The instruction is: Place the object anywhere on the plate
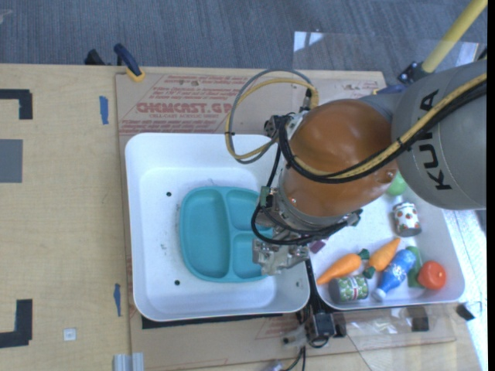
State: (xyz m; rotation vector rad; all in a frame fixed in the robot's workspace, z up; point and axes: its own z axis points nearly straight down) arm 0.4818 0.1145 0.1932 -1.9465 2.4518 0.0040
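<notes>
Gripper point(272, 257): over plate's right edge, left bin.
Fingers: state can't tell.
Plate point(207, 234): teal, 3 sections.
Right bin point(452, 288): carrots, bottle, can, tomato.

My wooden bench point(54, 230) carries a printed cardboard sheet point(186, 103); on the sheet sit two white bins, left point(151, 230) and right point(452, 238), touching.

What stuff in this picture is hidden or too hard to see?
- Gripper, camera view: the orange wrist band hides whether it holds anything.
- Teal divided plastic plate: its right edge sits under the arm.
- Small green toy in the right white bin: mostly covered by the arm.
- Small white patterned toy: too small to identify.
</notes>
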